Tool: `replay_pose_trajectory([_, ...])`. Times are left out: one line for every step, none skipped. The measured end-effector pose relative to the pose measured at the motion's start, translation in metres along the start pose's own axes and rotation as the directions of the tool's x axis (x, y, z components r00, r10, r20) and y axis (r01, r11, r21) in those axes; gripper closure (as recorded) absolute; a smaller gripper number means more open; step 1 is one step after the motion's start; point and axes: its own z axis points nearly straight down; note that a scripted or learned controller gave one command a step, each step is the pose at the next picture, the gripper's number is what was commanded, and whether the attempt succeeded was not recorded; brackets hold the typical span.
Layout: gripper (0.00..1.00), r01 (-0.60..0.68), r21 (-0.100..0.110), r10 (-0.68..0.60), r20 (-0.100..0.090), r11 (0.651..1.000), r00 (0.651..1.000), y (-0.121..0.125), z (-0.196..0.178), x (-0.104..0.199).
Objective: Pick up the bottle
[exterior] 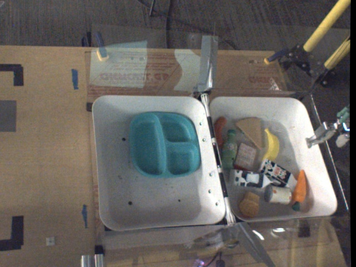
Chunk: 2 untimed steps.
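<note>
1. Bottle (278, 194) lies on its side in the right bin (311, 113), near the front wall, white cap end pointing right (body greyish, label hard to read).
2. Crowded spot: carrot (300, 187) just right of it, cow-print carton (276, 173) just behind, second cow-print piece (248, 178) to its left, round cookie (250, 203) at front-left.
3. Risk: a descent here likely clips the carrot or carton, since they sit tight around the bottle; fingers may land on a neighbour instead.
4. Risk: a round body lying flat can roll or squirt out if pinched off-centre, and the front wall leaves little room on that side.
5. Gripper (328, 131) sits at the right rim of the right bin, well apart from the bottle, with nothing between its fingers; opening width I cannot tell (small, blurry).
6. Arm enters from the right edge, barely over the bin.
7. Left bin (111, 149) carries a teal divided plate (164, 143), not involved.
</note>
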Motion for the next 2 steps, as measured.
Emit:
replay_pose_trajectory([0.0,-0.133,-0.001,0.133,-0.001,0.991,0.991,0.01,0.138,0.053])
replay_pose_trajectory([0.0,-0.134,-0.014,0.134,0.0,0.991,0.991,0.02,0.168,0.083])
